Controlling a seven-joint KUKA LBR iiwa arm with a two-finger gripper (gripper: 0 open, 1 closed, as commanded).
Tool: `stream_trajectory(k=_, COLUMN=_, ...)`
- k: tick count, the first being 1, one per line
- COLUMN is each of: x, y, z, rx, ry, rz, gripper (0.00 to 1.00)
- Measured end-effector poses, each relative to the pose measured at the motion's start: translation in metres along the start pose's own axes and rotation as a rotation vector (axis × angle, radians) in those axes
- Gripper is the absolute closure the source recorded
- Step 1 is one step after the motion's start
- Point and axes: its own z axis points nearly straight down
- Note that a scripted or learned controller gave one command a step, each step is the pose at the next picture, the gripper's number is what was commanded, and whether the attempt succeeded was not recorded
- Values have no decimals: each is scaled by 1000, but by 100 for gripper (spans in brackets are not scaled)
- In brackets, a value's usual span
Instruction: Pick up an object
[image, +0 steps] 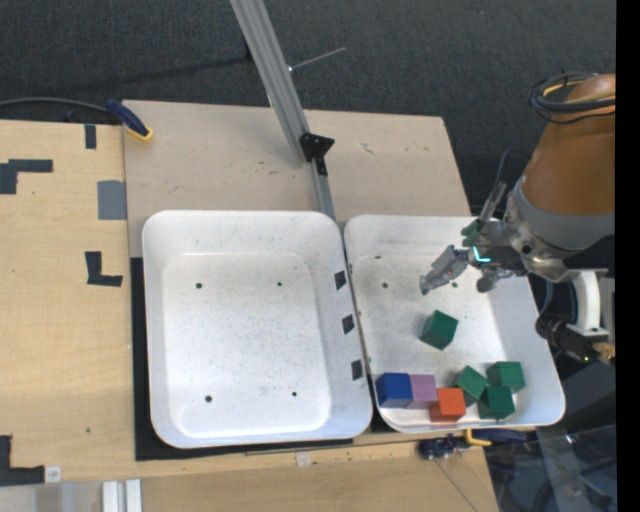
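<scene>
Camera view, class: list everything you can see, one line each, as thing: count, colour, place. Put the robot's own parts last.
Bins: 2, white, side by side on the bench; left bin, right bin.
Green blocks: 4; one alone mid right bin, three at its near right corner.
Blue block: 1, near left corner of right bin.
Purple block: 1, beside the blue.
Orange block: 1, beside the purple.
Metal rail: 1, grey, slanting above the bins.
Clamp: 1, blue and yellow, far left bench edge.
Arm: 1, grey and orange, right.
Gripper: 1, over right bin, above the lone green block.

Robotics lab: plywood bench (250, 160), two white bins (160, 300), aluminium camera pole (275, 70), dark carpet (450, 50).
</scene>
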Motion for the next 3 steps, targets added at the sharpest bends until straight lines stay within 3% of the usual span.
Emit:
stream_trajectory(k=1, x=0, y=1, z=-2, rx=-3, ry=0, rz=-1, gripper=0)
stream_trajectory(k=3, x=-6, y=6, z=120, rx=4, ry=0, rz=1, gripper=0)
